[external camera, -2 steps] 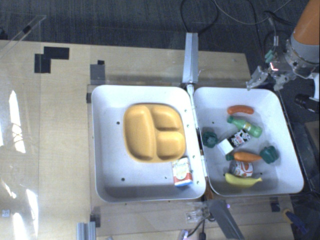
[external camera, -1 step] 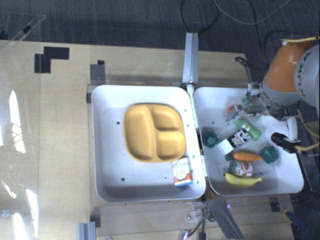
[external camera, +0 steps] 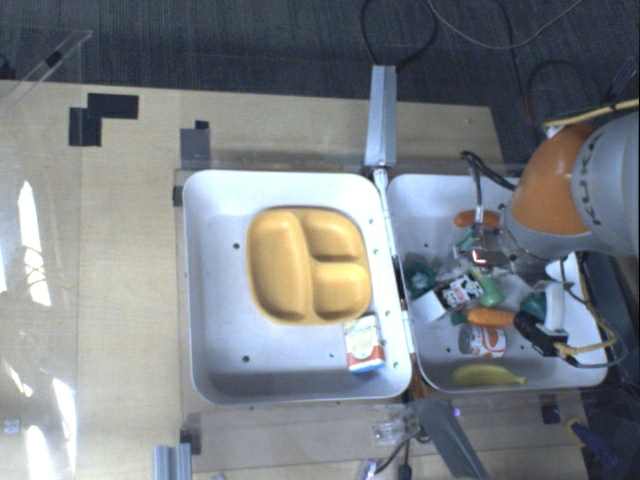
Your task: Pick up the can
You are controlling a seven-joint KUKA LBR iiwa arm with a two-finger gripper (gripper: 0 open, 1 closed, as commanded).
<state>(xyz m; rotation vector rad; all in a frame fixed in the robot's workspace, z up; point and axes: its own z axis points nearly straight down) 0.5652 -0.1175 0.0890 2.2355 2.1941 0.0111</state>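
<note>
Your claw hangs low over the middle of the right bin, under the grey arm that reaches in from the right. You cannot tell from this high slanted view whether it is released or clenched, and nothing can be seen held in it.

The can lies on its side toward the near edge of that bin, orange and white with a silver end. It sits near the claw but apart from it, toward the front.

Judging by this, you are in the approach step: the claw is down in the bin but not yet on the can. The next move would call for shifting toward the bin's front edge and lining up across the can's round body.

Clutter crowds the way. A carrot lies touching or just beside the can's far side, between it and the claw. A banana lies just in front of the can, by the bin wall. A white and dark packet and green items sit beside the claw.

In the left bin rest a yellow tray and a small carton, well apart from the work.
</note>
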